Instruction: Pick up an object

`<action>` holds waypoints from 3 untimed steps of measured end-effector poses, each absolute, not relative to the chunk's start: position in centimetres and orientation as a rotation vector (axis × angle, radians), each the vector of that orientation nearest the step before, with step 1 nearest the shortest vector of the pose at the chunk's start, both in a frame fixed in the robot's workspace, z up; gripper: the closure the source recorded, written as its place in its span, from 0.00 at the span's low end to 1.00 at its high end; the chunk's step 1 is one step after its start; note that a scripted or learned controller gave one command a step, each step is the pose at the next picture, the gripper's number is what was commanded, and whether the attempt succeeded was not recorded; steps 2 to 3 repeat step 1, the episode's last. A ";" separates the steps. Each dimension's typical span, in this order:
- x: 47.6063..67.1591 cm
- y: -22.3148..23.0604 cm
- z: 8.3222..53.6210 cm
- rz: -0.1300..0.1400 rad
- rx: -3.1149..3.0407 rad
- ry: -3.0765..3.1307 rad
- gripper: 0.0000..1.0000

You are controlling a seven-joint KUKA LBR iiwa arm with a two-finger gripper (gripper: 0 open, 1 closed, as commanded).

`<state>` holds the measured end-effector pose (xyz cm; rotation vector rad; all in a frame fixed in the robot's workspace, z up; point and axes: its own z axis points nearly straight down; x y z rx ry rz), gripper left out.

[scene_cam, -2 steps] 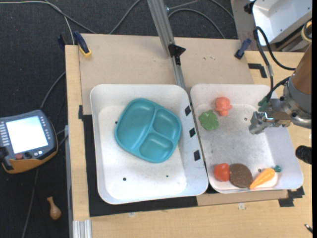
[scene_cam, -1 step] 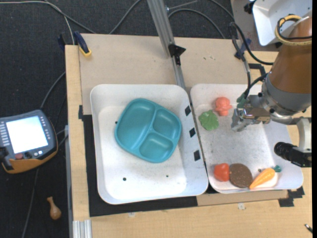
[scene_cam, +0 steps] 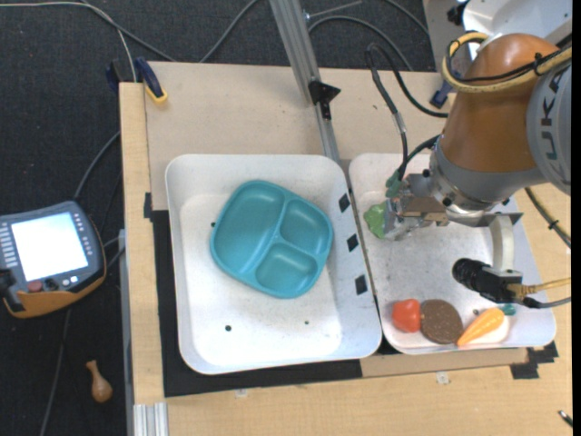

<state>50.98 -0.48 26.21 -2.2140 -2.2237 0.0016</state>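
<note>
Green object point(scene_cam: 375, 218): seen in the camera view, in the right bin point(scene_cam: 419, 271), hard against the left wall, in the far half. Lies directly left of the gripper point(scene_cam: 400, 220), just beside it and possibly touching; contact not confirmed. Small and roundish from this angle, with no long axis to be made out. Grip state cannot be told, with the working end masked by the wrist. Not recorded as held.

Surface: flat white bin floor, speckled, bare on the near side of the green object. Room judged tight on the left, given the bin wall and the adjoining rim of the left bin point(scene_cam: 195, 334). Open toward the near edge and toward the right.

Judged need: a short shift left toward the wall before any closing. Judged risk: pinning the piece against the wall instead of enclosing it.

Other contents noted: tomato point(scene_cam: 407, 314), brown disc point(scene_cam: 441, 321) and carrot point(scene_cam: 481, 325), in a row along the near edge of the right bin, well apart from the gripper. Blue divided plate point(scene_cam: 272, 239) at the middle of the left bin, clear of the approach.
</note>
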 end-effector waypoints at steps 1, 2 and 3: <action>52.9 4.7 24.2 0.000 -2.218 -2.223 1.00; 52.9 4.7 24.2 0.000 -2.218 -2.223 1.00; 52.9 4.7 24.2 0.000 -2.218 -2.223 1.00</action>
